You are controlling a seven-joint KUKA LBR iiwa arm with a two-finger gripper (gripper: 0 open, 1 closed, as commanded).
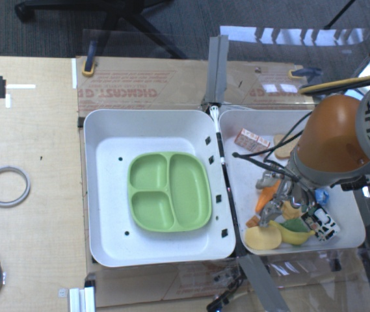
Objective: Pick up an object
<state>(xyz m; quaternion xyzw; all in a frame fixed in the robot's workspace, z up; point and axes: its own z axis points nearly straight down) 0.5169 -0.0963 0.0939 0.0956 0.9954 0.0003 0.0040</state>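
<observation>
Tabletop [28,109]: tape roll [6,186] at far left
L bin [100,239]: green 3-section tray [170,192] in middle
R bin [233,174]: orange piece [264,199], yellow disc [263,238], yellow-green item [295,229], small box [252,139] near back
End effector [277,208]: low over R-bin pile, beside orange piece; open/closed can't tell; nothing seen gripped

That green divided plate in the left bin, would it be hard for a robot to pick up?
Probably. The green divided plate lies flat on the left bin, its low rim offering little to pinch. It looks like smooth, rigid plastic, so likely light but slippery. It wouldn't roll; pushed, it should slide.
</observation>
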